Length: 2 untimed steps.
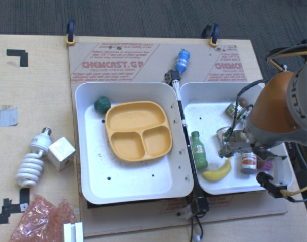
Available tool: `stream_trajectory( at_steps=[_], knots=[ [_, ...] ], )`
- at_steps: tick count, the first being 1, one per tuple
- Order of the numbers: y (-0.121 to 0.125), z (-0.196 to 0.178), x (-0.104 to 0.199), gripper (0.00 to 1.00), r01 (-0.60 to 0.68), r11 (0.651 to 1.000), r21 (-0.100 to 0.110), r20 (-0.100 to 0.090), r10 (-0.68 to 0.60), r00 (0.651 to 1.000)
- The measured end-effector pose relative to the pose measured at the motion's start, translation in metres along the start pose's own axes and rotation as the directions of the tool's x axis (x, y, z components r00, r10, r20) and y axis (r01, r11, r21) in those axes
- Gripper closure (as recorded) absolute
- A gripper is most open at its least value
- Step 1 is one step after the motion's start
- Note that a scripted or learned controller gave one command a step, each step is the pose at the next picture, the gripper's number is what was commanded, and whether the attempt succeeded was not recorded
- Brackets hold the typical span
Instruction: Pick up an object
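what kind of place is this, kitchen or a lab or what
Most likely a robotics lab bench, not a kitchen: two white bins sit on a clamped board, a grey and orange arm reaches over toy food like a banana, and a loose light bulb lies nearby.

We see the bench point(22, 89) bearing two white bins point(93, 180) at centre, with a spiral light bulb point(32, 160) and white cube point(61, 152) at lower left.

Glossy white plastic bins point(87, 150) sit on matt brown board point(118, 59). Smooth, matt orange plastic tray point(138, 130); glossy green plastic bottle point(197, 149); crinkled pink film bag point(42, 218).
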<state>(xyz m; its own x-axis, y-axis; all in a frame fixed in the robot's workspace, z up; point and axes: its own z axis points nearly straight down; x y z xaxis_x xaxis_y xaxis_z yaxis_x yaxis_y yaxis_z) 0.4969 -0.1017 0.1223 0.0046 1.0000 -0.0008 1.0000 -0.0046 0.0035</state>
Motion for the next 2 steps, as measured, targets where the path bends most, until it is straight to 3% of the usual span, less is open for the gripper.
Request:
stream_trajectory(
  at_steps=[1, 2],
  knots=[
    [0.0, 0.0, 0.0, 0.0, 0.001, 1.0, 0.0, 0.0, -0.001, 1.0],
    [0.0015, -0.0097, -0.0004, 1.0, -0.001, 1.0, -0.003, 0.001, 0.001, 1.0]
  ],
)
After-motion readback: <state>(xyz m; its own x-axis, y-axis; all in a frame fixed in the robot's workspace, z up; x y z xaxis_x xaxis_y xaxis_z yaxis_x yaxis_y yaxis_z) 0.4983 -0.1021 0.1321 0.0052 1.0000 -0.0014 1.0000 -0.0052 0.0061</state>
